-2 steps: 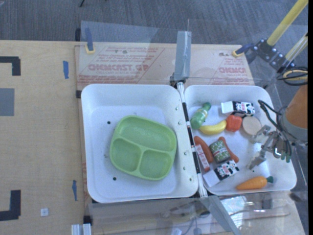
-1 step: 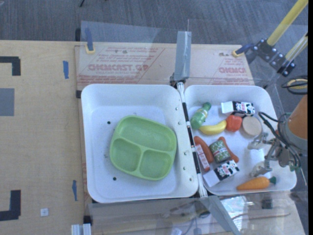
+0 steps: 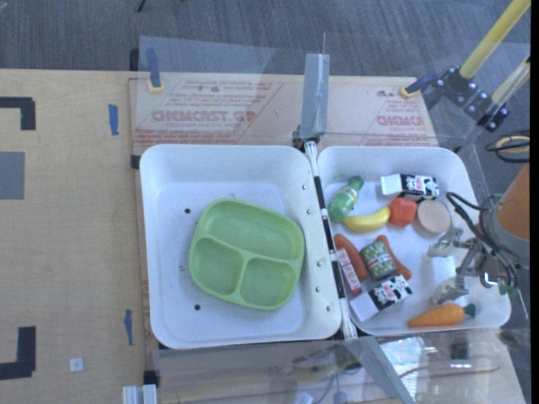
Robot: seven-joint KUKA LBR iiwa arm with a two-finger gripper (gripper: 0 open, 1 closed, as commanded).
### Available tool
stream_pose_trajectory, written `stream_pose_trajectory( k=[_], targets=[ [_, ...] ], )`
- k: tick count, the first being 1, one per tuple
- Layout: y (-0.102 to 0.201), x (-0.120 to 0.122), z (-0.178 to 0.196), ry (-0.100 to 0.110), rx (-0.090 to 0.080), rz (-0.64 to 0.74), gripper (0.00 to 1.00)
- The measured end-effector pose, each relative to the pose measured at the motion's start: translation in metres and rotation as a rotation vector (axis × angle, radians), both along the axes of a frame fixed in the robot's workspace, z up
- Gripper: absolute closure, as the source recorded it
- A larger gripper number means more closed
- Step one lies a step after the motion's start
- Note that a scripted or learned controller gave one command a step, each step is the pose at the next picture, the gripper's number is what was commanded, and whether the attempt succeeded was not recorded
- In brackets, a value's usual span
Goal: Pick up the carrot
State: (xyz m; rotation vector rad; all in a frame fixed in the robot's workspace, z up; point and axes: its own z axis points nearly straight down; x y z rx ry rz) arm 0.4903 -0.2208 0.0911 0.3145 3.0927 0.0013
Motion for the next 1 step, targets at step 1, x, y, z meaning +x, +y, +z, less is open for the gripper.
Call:
stream_pose_trajectory(
  k=[1],
  targets=[
    [-0.0007,-0.0004,0.0,0.0,0.0,-0.016,0.0]
  ],
)
